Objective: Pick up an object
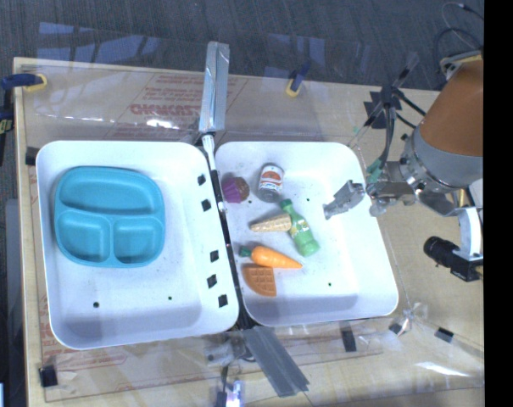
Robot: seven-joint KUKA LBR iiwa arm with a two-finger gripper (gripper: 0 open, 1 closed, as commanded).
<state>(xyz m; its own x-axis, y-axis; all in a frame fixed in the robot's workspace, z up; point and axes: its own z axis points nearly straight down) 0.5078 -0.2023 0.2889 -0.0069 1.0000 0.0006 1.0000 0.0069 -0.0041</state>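
A: Where do the objects for picking lie?

B: All in the right bin. A green bottle lies near the middle, tilted, with an ice-cream cone touching its left side. Just below them lies a carrot, and under the carrot, touching or nearly so, an orange waffle. Toward the bin's far left corner sit a purple round thing and, just beside it to the right, a small can with a red label.

A: And the gripper?

B: The gripper hangs over the right part of that bin, to the right of the bottle and apart from it. Nothing lies between its fingers. Whether they are spread or closed cannot be told from this slant; they read as one grey shape.

A: What is behind it?

B: The arm comes in from the right, its orange band above the wrist, with cables about it.

A: The other bin?

B: The left bin holds a blue divided tray with three compartments, lying in its far left part. Both bins stand side by side on the bench, their inner rims touching, under a clear sheet.
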